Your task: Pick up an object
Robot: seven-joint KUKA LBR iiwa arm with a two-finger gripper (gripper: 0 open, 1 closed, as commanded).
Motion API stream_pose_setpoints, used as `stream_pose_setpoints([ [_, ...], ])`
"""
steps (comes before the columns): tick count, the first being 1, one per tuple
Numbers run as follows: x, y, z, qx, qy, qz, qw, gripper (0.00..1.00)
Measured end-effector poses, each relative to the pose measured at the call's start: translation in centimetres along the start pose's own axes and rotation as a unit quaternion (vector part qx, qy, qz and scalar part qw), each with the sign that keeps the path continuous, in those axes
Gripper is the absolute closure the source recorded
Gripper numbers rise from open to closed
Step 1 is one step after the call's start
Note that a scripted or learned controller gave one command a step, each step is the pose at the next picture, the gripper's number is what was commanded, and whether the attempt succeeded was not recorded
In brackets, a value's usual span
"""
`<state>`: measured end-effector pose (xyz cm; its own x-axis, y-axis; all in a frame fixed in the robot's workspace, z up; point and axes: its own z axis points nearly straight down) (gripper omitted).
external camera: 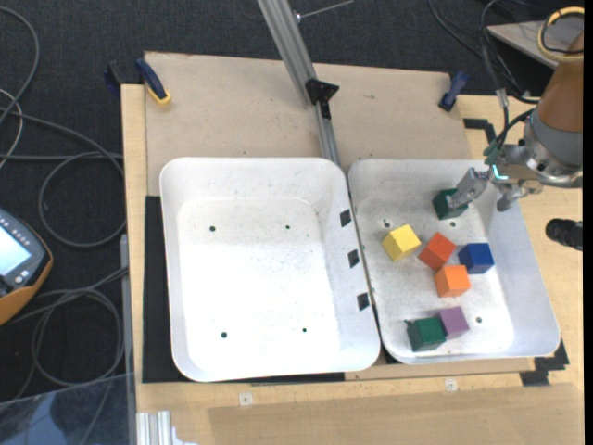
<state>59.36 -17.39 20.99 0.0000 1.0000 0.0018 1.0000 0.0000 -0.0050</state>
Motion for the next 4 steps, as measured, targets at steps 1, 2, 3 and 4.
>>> stream_pose_setpoints([
  [1,0.0,0.1,-0.2,-0.002,0.0,0.0,1.0,0.0],
  [2,-0.1,0.7,4.3,0.0,0.0,0.0,1.0,0.0],
  [3,-0.3,1.0,10.5,0.001,0.0,0.0,1.0,0.0],
  [4,-0.3,1.0,11.1,-0.001,-0.001,0.0,1.0,0.0],
])
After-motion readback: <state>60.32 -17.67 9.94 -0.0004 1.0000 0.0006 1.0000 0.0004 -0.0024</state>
